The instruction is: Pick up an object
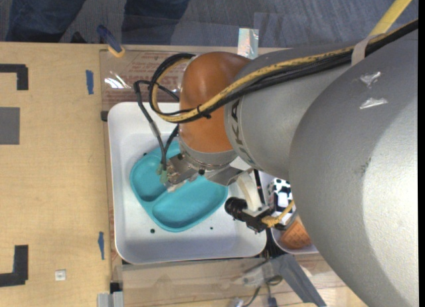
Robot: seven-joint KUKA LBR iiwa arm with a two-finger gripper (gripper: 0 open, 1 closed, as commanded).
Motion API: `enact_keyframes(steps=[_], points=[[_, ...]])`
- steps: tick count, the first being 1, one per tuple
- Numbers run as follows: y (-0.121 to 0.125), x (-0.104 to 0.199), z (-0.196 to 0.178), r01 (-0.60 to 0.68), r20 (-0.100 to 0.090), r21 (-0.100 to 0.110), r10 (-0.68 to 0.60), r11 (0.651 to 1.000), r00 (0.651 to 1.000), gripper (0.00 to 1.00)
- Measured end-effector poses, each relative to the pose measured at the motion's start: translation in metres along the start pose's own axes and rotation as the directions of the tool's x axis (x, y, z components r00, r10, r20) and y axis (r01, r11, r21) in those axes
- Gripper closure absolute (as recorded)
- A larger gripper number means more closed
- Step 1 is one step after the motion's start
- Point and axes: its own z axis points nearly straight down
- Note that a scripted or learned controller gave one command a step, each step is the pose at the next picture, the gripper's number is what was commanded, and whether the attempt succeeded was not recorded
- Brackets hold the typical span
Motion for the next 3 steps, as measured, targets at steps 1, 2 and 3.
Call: enact_keyframes(steps=[1, 2, 3], points=[[-0.010, 0.004, 0.088, -0.442, -0.004, -0.007, 0.442, 0.897, 0.897, 1.00], [0.004, 0.002, -0.019, -0.713, 0.001, 0.001, 0.713, 0.701, 0.701, 1.00], [-0.019, 0.024, 0.093, -0.816, -0.012, -0.005, 0.816, 0.578, 0.578, 1.00]])
